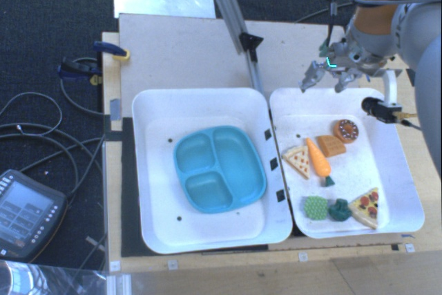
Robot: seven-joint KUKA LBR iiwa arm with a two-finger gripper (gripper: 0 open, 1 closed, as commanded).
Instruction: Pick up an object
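The right bin (404, 169) holds several toy foods: a chocolate donut (345, 130), a brown toast square (331, 146), an orange carrot (318, 158), a triangular sandwich slice (298, 161), a light green piece (315, 207), a dark green piece (338, 209) and a pizza slice (366, 206). My gripper (323, 84) hovers above the back edge of the right bin, behind and left of the donut. Its fingers are spread open with nothing between them.
The left bin (155, 148) contains a blue divided plate (219, 168). A slanted metal pole (231, 7) crosses the board behind the bins. A blue and yellow clamp (103, 55) and cables lie off the bench's left side.
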